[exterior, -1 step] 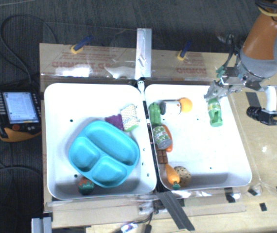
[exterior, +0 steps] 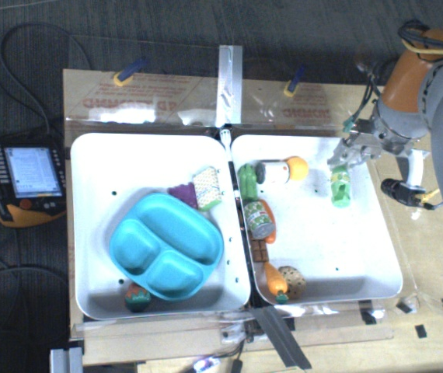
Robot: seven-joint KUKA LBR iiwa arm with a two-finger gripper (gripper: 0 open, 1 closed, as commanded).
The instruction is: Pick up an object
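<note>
Over the right bin: we see the gripper (exterior: 344,162) at the upper right corner, directly above a small green bottle (exterior: 340,188); we cannot tell whether it is apart or together.
Green bottle: translucent, glossy plastic, a slim cylinder; its long axis runs nearly up and down the view, top end toward the gripper, touching or just under it. We cannot tell whether it is held.
Arm: we note a grey casing with an orange band (exterior: 405,82), entering from the right edge.
Right bin (exterior: 361,247): shallow, smooth white plastic with rounded corners. Along its left wall we see a green toy vegetable (exterior: 247,180), a labelled can (exterior: 259,219) lying on its side, a brown chocolate-like bar (exterior: 259,249), an orange carrot shape (exterior: 274,280) and a speckled cookie-like disc (exterior: 291,279).
Near the top of that bin: a white cylinder with a dark cap (exterior: 270,171) lies sideways, touching an orange ball (exterior: 297,166).
Left bin (exterior: 97,177): we see a glossy turquoise divided tray (exterior: 167,244), rounded, tilted, with three compartments; beside it a purple object (exterior: 183,194) and a checked, pale sponge-like block (exterior: 207,187); a dark red and green item (exterior: 136,295) at the tray's lower edge.
Worktop (exterior: 89,92): light wood under clear plastic sheeting, held by two blue and yellow clips (exterior: 129,71).
Room: dark grey carpet (exterior: 66,14) with black cables; a handheld control pendant (exterior: 24,179) with a lit screen lies left of the worktop.
</note>
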